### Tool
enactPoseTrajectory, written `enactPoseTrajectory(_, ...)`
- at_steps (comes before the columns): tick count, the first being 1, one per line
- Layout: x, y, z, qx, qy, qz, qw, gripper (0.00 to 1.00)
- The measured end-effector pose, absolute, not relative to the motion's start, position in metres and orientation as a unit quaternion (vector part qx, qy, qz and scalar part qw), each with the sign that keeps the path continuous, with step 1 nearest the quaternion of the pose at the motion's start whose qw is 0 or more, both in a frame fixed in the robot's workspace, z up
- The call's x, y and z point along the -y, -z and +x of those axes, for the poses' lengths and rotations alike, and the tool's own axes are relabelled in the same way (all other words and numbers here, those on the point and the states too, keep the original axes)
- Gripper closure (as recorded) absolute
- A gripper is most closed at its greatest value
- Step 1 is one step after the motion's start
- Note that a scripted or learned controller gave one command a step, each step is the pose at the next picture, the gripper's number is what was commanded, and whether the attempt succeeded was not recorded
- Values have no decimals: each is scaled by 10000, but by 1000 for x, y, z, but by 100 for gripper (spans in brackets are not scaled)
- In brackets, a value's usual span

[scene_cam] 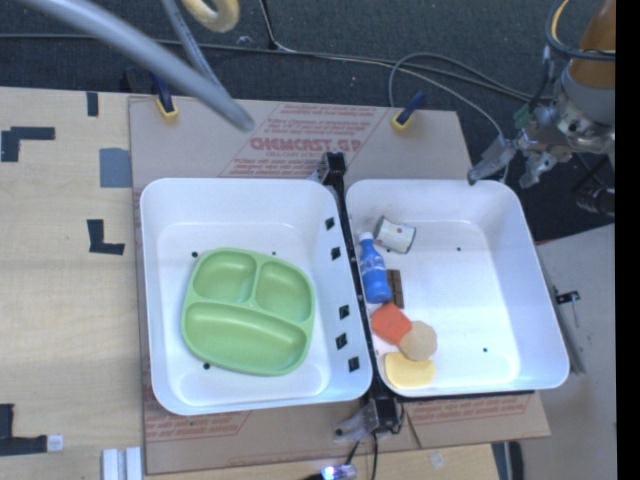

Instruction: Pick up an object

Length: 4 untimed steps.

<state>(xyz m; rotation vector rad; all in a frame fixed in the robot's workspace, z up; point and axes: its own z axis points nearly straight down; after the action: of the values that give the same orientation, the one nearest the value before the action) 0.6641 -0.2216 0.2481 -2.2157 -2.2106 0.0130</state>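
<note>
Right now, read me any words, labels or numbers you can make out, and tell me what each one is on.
"CHEMCAST GP": red print on the brown cardboard sheet under the bins; last letters uncertain, and the finer red lines around it are too blurred to read.
Blue bottle label: too small to read.

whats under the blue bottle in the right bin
A dark brown flat piece shows at the blue plastic bottle's right edge on the right white bin's floor; how far it reaches underneath is covered.
</note>
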Motion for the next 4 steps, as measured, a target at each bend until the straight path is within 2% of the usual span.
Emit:
enactPoseTrajectory(1,221,-257,667,7076,-7,-7067,2,0)
enactPoseTrajectory(4,220,-105,664,7081,-18,-7062,9,0)
